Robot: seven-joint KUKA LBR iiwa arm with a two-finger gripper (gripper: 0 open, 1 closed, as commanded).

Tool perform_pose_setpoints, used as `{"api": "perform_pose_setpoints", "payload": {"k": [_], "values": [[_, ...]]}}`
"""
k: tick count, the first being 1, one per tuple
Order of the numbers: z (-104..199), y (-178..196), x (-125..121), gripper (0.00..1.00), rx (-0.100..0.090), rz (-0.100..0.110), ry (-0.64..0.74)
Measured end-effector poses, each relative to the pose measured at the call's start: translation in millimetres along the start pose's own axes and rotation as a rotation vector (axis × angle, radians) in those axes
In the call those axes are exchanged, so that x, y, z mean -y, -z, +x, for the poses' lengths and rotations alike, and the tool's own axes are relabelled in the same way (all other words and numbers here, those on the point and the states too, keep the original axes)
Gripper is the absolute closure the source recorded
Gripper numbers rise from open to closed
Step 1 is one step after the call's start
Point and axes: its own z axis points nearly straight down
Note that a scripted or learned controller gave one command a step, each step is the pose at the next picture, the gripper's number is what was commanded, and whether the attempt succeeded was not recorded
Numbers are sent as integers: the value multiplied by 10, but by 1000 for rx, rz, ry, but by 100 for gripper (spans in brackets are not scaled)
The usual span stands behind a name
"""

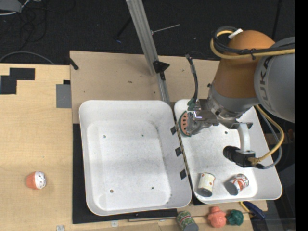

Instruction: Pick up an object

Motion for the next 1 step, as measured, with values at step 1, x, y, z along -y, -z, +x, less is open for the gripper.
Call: {"api": "perform_pose_setpoints", "payload": {"k": [1], "values": [[544,-7,-34,100,0,0,0]]}}
